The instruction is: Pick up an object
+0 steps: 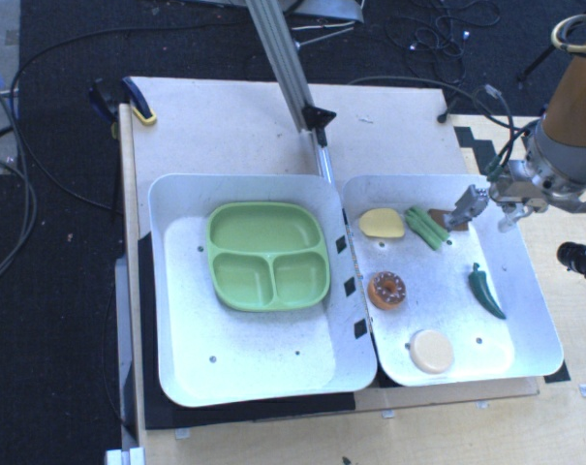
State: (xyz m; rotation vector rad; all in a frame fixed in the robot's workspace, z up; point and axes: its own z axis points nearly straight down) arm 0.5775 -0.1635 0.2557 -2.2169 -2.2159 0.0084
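Evidently the target was the green bar (427, 229), lying at the right bin's (535, 303) far edge beside a yellow piece (382, 224) — the tool (464, 208) hung just over it, though whether its grip was apart or together I cannot tell.

The divided plate (269, 256) was pale green, in a white bin (176, 356). Left of the silver-grey claw (464, 211) lay a striped green piece (426, 228) and a yellow one (382, 224). Below it were a brown, sprinkled doughnut (386, 290), a dark green pepper (486, 292) and a cream disc (432, 351).
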